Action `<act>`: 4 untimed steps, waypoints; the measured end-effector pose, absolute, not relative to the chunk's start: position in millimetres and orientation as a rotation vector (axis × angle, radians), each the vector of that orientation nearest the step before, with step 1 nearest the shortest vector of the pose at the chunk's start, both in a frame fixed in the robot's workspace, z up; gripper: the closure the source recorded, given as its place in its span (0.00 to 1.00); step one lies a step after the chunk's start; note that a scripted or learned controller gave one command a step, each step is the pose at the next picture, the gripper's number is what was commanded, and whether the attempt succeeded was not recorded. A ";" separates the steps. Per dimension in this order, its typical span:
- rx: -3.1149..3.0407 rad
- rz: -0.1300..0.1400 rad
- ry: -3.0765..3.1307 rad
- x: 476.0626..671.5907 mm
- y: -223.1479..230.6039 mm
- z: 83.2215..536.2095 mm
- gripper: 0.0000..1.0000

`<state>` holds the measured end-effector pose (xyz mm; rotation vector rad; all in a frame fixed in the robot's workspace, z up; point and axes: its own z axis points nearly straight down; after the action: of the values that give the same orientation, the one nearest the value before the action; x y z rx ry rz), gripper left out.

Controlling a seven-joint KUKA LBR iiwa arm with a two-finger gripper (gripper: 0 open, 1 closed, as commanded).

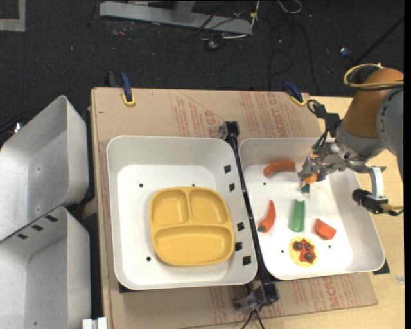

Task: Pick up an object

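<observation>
Hovering low over the right bin near its far edge, the claw sits beside the sausage, perhaps lining up a grasp; its grip state is unclear.

You are looking down on a brown cardboard sheet covering the tabletop, printed with faint red lettering; two blue clamps pin its far edge; beyond it lies a dark speckled floor strewn with black cables and a grey metal bar; at your left stand two spare white tubs; the light is even.
</observation>
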<state>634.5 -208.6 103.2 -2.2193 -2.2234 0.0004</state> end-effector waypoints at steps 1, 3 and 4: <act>-2.225 -0.005 -2.228 641.8 -216.7 154.5 1.00; -2.222 -0.006 -2.231 658.5 -212.1 249.4 1.00; -2.214 -0.002 -2.228 638.9 -164.9 257.2 1.00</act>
<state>638.9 -164.9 257.2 -2.2141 -2.2282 -0.0020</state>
